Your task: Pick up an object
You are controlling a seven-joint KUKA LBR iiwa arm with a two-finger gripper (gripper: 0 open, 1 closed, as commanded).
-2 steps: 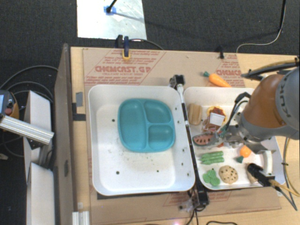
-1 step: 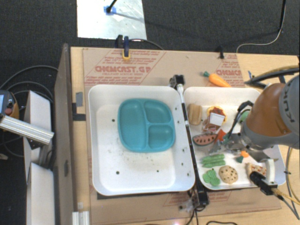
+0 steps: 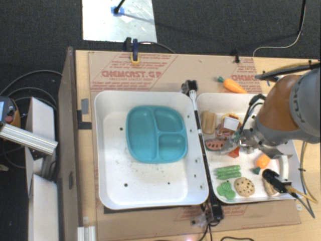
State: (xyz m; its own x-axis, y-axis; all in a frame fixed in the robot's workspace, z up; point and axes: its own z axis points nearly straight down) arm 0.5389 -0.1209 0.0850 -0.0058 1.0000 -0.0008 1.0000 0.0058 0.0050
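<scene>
Objects for picking: a group of small toy food items is seen in the right bin (image 3: pixel 296 185).
Red slice: a red, seeded slice (image 3: pixel 215 145) lies near the left wall of the right bin, just beside the tool.
Tan piece: an upright tan, bread-like piece (image 3: pixel 208 121) is placed near the far left corner of the right bin.
White-and-red block: a small block (image 3: pixel 230 123) lies just to the right of the tan piece.
Green pods: a green pod piece (image 3: pixel 228 171) lies near the middle of the right bin, toward its near edge.
Green leaf item: a leafy green piece (image 3: pixel 226 190) rests at the near left corner of the right bin.
Cookie: a round speckled cookie (image 3: pixel 244 186) lies just beside the leaf item.
Orange piece: a small orange item (image 3: pixel 263 161) lies to the right of the pods.
Tool: the tool (image 3: pixel 235 143) is positioned low over the right bin, next to the red slice; its state cannot be told.
Arm: the arm (image 3: pixel 286 112) enters from the right edge of the bench.
Left bin: the left bin (image 3: pixel 113 185) carries a teal divided plate (image 3: pixel 156 133) near its centre.
Carrot: a toy carrot (image 3: pixel 232 86) lies on the bench (image 3: pixel 150 74) beyond the far edge of the right bin.
</scene>
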